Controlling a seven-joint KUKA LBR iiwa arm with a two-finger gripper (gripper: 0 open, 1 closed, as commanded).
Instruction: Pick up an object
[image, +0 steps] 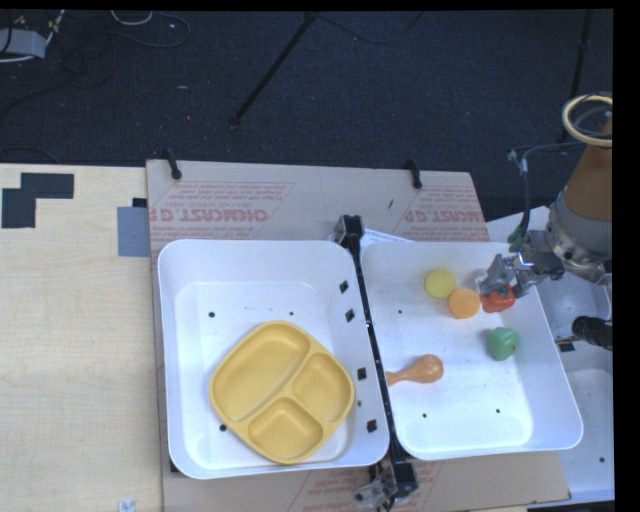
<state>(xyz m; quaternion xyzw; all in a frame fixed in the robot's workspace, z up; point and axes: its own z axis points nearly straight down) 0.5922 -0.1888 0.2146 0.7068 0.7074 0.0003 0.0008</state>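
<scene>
My gripper (499, 285) reaches in from the right over the far right corner of the right bin (560, 420). A small red object (498, 299) sits between its fingertips, and the gripper is shut on it. Just left of it lie an orange ball (463, 303) and a yellow ball (440, 283). A green object (502, 343) rests a little nearer, below the gripper. An orange drumstick-shaped toy (418, 371) lies near the bin's left wall.
The left bin (190, 270) holds a yellow divided plate (282, 391). A black divider with clips (366, 340) runs between the two bins. Cardboard (250, 205) lies under the bins at the back, and a pale wooden bench top (70, 350) lies to the left.
</scene>
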